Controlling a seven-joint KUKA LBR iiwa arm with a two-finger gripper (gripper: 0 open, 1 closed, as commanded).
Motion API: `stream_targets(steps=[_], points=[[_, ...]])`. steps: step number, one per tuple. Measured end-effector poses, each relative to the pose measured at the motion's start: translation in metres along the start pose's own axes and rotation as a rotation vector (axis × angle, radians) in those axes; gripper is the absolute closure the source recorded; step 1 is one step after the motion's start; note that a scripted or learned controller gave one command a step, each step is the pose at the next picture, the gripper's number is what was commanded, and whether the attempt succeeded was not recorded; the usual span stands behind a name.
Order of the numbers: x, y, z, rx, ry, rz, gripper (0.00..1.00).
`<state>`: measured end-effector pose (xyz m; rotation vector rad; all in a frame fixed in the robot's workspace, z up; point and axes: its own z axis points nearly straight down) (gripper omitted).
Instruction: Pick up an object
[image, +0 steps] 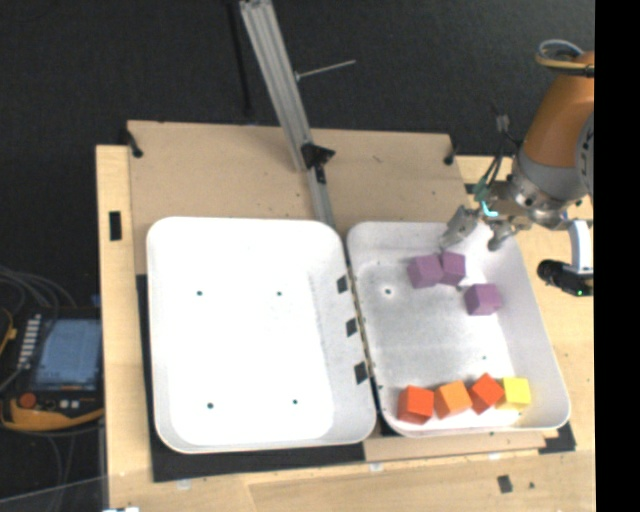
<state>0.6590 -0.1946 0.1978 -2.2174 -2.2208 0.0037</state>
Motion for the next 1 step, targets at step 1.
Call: stream_targets(steps=[1], points=[[-0.0004,0.001,-0.0034,-0.004,-0.003,-0.004,0.0]])
